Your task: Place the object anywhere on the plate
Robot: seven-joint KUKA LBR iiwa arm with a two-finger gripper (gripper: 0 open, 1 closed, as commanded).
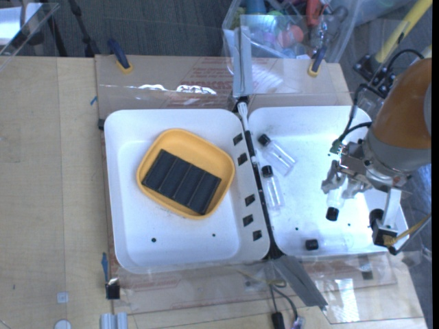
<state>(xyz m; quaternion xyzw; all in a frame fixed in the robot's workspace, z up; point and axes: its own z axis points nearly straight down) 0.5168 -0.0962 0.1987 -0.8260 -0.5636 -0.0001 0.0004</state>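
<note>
— Where's the plate?
— The yellow plate (185,173) lies in the left bin (130,238), with a dark ribbed block (182,180) lying flat on it.
— And the end effector (334,199)?
— Over the right bin (302,132), near its right side — whether it's wide or narrow, I cannot tell. Two clear vials (273,155) lie in that bin, close to the divider.

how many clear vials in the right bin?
2: one clear vial near the right bin's top-left corner, another vial just below it by the divider. The arm may hide more.
</note>
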